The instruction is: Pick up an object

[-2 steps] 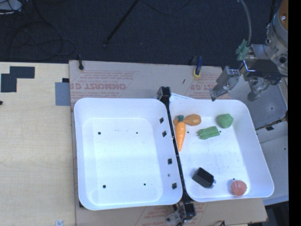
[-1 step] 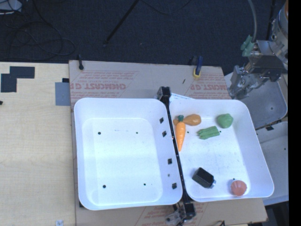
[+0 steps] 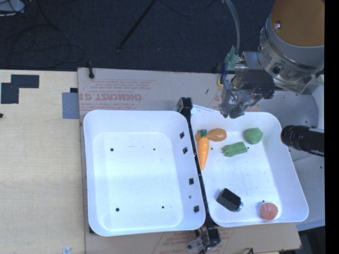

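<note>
Two shallow white bins sit side by side on a cardboard sheet (image 3: 132,91) printed with red lettering, joined along a black hinged divider (image 3: 192,157). Both are smooth, glossy plastic with rounded corners and raised rims. The left bin (image 3: 92,142) shows a flat floor with a few small dark dots. The right bin (image 3: 288,157) carries every loose item.

Near the right bin's far-left corner, a toy carrot (image 3: 202,151) lies lengthwise just beside the divider, tapering toward the near edge, its green top pointing to the far edge. An orange, rounded oblong piece (image 3: 216,135) touches the carrot's top end. A green ridged pod-like piece (image 3: 234,149) lies close to the middle of the far half, and a rounded pale-green lump (image 3: 253,135) sits near it toward the far-right corner. A black blocky object (image 3: 229,199) rests near the near edge, tilted, and a pinkish round ball (image 3: 268,210) lies at the near-right corner. The middle of this bin's floor is bare.

The grey arm with its orange band (image 3: 296,15) reaches in from the right, wrist bent downward, and the gripper (image 3: 232,110) hangs over the right bin's far rim, above the orange oblong piece. Whether its tips are spread or closed cannot be told from this angle, and nothing is seen between them.
</note>
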Robot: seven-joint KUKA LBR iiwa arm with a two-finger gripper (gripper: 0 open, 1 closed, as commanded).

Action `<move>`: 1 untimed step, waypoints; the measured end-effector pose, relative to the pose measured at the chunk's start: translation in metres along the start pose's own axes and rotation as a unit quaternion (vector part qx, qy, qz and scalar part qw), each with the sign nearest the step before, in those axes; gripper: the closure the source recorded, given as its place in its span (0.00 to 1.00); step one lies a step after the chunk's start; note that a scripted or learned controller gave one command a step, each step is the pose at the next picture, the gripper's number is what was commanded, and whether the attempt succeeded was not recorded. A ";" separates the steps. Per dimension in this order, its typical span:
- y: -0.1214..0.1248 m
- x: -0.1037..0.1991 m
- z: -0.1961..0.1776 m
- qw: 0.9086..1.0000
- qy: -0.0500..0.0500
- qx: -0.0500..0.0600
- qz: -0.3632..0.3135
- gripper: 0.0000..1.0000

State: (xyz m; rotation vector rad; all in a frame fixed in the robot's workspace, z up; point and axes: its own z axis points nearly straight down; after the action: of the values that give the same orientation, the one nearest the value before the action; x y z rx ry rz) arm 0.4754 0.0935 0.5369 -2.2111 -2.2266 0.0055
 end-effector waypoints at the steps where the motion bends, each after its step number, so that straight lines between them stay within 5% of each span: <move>1: 0.001 0.047 0.000 1.000 0.000 -0.001 0.001 1.00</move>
State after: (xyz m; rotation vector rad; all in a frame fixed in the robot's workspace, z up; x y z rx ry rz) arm 0.4758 0.1409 0.5371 -2.2151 -2.2246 0.0039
